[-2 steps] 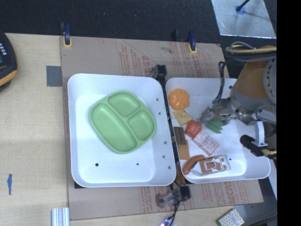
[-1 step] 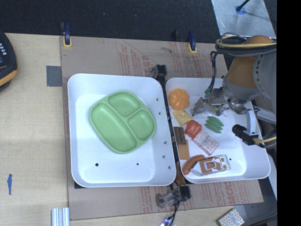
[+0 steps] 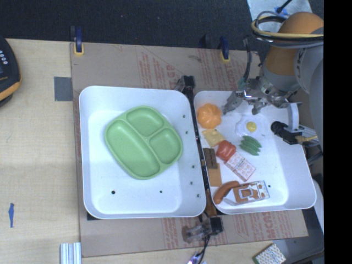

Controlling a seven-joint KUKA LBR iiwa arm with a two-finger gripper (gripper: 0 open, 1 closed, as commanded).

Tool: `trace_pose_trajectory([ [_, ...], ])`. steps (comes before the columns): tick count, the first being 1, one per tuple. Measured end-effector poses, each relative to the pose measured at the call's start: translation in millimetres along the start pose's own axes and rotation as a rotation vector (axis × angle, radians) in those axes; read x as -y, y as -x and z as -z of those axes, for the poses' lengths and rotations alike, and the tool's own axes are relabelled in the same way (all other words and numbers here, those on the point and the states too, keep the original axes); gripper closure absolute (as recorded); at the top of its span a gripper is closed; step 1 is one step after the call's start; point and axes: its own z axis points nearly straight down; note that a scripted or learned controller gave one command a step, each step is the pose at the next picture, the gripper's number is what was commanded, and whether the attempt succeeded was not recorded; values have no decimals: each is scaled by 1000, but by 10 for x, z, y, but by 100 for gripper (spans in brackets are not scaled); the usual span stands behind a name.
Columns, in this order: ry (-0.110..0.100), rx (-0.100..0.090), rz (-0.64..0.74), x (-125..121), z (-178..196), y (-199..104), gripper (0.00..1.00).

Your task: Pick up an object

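Tool [image 3: 248, 99], at the end of the grey arm [image 3: 286, 54], hangs over the top edge of the right bin [image 3: 297, 194], its two metal fingers spread apart and holding nothing. The nearest object, a fried egg [image 3: 248, 127], lies just below it, toward six o'clock. An orange [image 3: 209, 115] sits near, at about eight o'clock from the tool. A green pod [image 3: 251, 145] lies beyond the egg, its long axis running from ten to four o'clock. The left bin [image 3: 99, 197] holds a green tray [image 3: 144, 142], well apart.
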Motion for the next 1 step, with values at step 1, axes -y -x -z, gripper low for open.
trace_pose_trajectory([
  [1, -10, -2, -1, 311, 321, -304, 0],
])
